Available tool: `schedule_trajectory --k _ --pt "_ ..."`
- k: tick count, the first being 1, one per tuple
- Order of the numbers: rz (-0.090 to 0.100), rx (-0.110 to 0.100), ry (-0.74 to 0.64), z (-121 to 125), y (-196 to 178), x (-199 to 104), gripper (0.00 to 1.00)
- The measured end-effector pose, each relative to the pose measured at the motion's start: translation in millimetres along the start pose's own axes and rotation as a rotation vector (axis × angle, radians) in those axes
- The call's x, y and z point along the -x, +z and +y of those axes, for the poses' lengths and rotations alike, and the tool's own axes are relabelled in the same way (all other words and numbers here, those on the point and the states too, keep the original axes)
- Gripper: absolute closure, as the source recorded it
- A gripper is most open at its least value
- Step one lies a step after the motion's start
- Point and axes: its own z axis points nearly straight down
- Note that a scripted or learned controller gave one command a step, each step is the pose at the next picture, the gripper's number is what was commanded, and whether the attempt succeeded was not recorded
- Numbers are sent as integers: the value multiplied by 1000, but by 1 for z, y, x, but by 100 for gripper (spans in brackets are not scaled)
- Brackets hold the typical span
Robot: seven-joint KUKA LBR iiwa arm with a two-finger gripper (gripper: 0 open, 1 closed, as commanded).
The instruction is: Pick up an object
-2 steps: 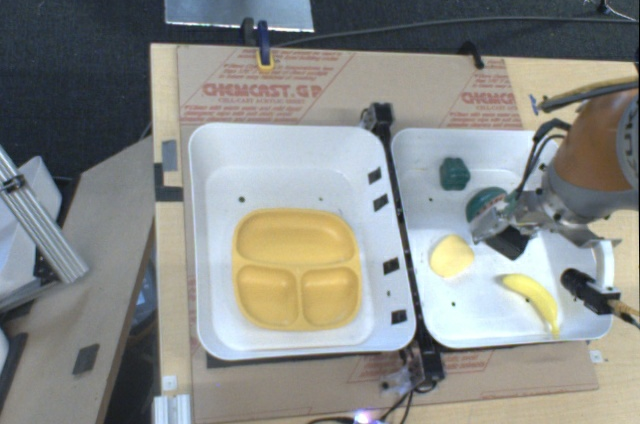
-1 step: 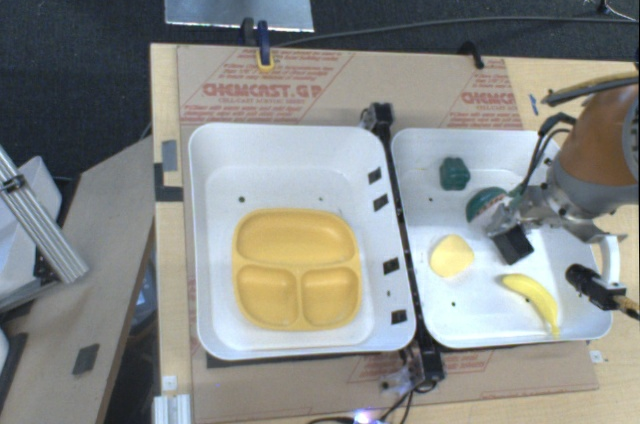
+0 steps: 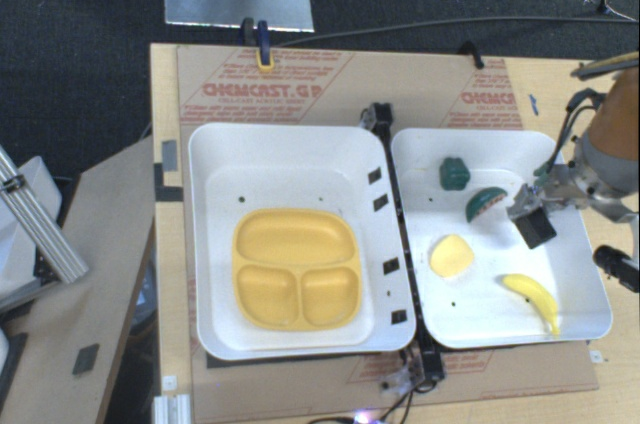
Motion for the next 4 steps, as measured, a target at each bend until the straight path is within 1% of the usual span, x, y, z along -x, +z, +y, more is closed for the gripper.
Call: schedule_trajectory --k 1,2,3,4 --pt "0 2 -6 12 -58 -1 100" --pt "1 -2 -6 14 -83 -1 100" --pt "5 -5 -11 19 -83 -54 100" --pt "4 -3 -11 36 -89 -101 100"
